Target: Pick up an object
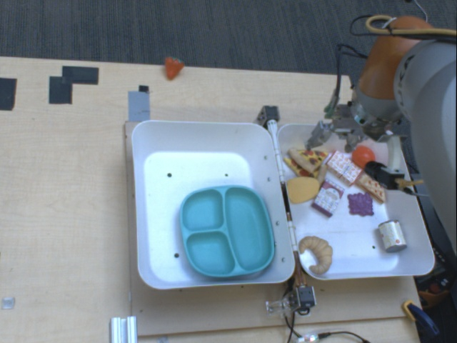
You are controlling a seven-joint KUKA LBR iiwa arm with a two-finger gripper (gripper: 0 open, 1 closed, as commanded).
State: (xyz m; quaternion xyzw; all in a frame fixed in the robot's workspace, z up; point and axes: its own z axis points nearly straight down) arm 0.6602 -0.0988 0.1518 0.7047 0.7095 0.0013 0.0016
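Dark grey carpet (pixel 178 13) runs across the far side of the room. The pale wooden table (pixel 64 206) takes up most of what lies below it. The grey arm (pixel 428 84), with its orange band, comes in from the right and is cut off by the edge there. It covers the far right corner of the right bin (pixel 357 252).

The left bin (pixel 153 145) touches the right bin along one side and holds a teal divided plate (pixel 227 231) at its near end. Dark flat patches (pixel 71 83) lie on the table at the far left. A small grey block (pixel 139 106) stands just beyond the left bin. A small orange-red thing (pixel 173 67) sits near the carpet's edge, too small to make out.

All the things that could be picked lie in the right bin:
- a croissant (pixel 316 254) at the near left corner
- a silver can (pixel 391 235) near the right wall
- a yellow piece (pixel 303 189) against the left wall
- a pizza slice (pixel 305 161) beyond the yellow piece
- a checked box (pixel 343 167) and a smaller box (pixel 328 198) in the middle
- a purple lump (pixel 360 204)
- a cracker (pixel 371 186)
- a red ball (pixel 363 155), partly hidden by the arm

The tool (pixel 319 133) hangs over the far rim of the right bin, just beyond the pizza slice. I cannot tell whether it is open or closed, and nothing can be seen in its grip.
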